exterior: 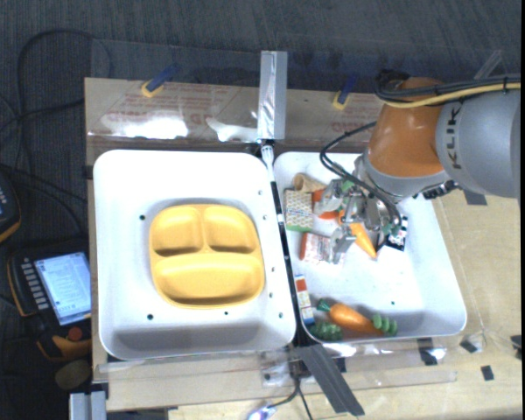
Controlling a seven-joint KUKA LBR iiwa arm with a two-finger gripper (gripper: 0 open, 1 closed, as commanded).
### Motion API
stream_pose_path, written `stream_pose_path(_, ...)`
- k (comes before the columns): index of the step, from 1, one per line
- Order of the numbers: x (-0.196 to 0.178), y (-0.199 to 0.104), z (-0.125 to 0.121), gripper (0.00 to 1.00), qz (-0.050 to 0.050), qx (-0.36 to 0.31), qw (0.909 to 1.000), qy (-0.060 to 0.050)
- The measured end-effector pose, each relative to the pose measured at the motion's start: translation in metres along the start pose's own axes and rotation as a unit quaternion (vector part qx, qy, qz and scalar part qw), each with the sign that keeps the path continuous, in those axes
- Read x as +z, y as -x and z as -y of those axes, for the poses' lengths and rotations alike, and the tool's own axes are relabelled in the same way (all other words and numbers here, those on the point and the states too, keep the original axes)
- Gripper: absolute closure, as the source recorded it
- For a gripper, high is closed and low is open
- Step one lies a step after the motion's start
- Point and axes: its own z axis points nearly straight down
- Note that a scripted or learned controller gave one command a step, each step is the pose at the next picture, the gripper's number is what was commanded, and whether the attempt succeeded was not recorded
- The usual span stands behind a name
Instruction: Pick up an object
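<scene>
While my gripper (354,226) sits low in the right bin (437,269), an orange carrot-shaped toy (364,240) looks pinched between its fingers, so I'd call them closed on it, grip unconfirmed. Grasp seems made; lift clear is left. Held piece sits mid-bin beside the packets (302,217), long axis slanted, tip pointing down-right. Second toy carrot (354,318) lies at the near wall, axis roughly left-right. Yellow tray (206,254) fills the left bin (122,191).
</scene>
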Motion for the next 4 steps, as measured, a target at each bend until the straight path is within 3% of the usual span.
stream_pose_path(1,0.005,-0.005,0.003,0.00,0.004,0.041,0.9991,0.000)
stream_pose_path(2,0.013,-0.022,0.003,0.00,0.000,0.083,0.9966,0.002)
stream_pose_path(3,0.014,-0.001,-0.005,0.00,-0.006,0.161,0.9870,0.001)
stream_pose_path(4,0.013,-0.048,0.010,0.00,0.000,0.114,0.9935,0.001)
